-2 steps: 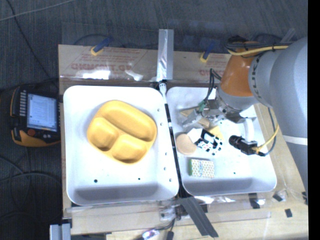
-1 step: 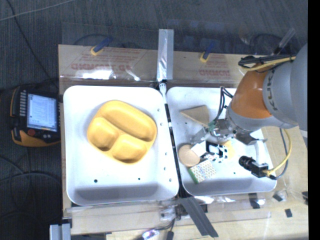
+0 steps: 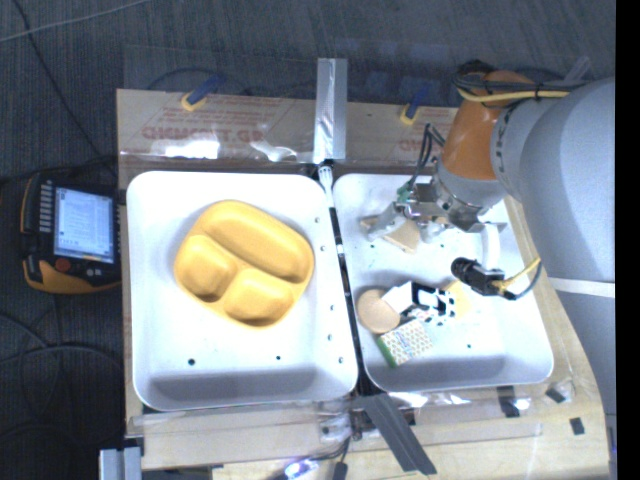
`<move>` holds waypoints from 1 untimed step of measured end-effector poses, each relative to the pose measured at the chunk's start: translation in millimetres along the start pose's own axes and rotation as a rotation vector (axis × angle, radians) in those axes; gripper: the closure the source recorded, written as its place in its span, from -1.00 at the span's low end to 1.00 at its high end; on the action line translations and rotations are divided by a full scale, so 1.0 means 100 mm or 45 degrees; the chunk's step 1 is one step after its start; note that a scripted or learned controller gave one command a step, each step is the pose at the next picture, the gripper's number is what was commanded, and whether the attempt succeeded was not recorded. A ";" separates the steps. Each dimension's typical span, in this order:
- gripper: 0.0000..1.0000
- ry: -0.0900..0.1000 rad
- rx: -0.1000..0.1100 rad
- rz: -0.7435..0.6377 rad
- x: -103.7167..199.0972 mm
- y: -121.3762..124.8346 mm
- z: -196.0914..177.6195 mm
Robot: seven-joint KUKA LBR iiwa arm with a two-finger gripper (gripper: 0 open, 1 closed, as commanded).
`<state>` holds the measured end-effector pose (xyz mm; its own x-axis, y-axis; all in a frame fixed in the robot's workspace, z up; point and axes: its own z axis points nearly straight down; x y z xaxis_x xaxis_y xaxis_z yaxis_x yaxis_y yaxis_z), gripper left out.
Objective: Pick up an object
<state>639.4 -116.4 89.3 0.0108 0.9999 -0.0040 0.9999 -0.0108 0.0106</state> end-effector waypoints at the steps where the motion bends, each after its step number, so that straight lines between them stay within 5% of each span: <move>1: 1.00 -0.001 0.004 -0.002 0.00 0.00 -0.09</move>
<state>639.0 -115.9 98.5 0.0089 0.9999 -0.0051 0.9999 -0.0089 0.0075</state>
